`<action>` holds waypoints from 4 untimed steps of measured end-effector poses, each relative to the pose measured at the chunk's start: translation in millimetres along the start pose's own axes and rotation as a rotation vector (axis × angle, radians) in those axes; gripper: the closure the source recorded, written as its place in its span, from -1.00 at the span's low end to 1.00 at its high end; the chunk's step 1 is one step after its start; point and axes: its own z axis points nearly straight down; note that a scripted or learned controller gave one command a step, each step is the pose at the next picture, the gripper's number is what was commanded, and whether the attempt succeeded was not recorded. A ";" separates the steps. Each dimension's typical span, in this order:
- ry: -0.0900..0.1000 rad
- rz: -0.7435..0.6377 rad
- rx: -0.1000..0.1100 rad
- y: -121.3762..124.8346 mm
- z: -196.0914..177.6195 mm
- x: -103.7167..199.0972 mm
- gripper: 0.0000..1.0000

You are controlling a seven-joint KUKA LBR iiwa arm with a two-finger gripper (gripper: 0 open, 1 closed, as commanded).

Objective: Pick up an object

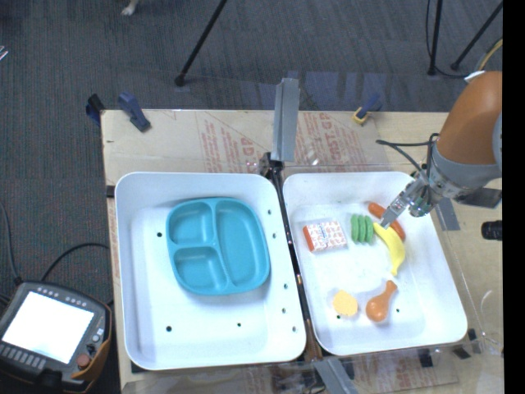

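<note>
Fingers of my gripper [390, 217] are too small and blurred to read, so I cannot tell their state. The tip sits in the right bin [426, 302], over the top end of the banana [394, 249] and partly covering an orange carrot [376, 210]. My arm [469, 134] is cut off at the right edge. Both white bins rest on a plywood bench [205, 142] above dark carpet. The left bin [139, 327] holds a blue divided plate [218, 245]. Near the banana lie green pea pods [360, 228], a patterned box [324, 235], a yellow round piece [345, 304] and an orange drumstick shape [380, 302].
</note>
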 end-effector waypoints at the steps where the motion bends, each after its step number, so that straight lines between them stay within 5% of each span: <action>1: 0.006 0.241 0.006 1.9 73.2 64.9 1.00; 2: 0.003 0.573 0.004 14.6 77.1 79.2 1.00; 3: 0.002 0.572 0.004 15.0 76.9 79.3 -1.00; 4: 0.003 0.675 0.005 -40.4 77.5 86.8 -1.00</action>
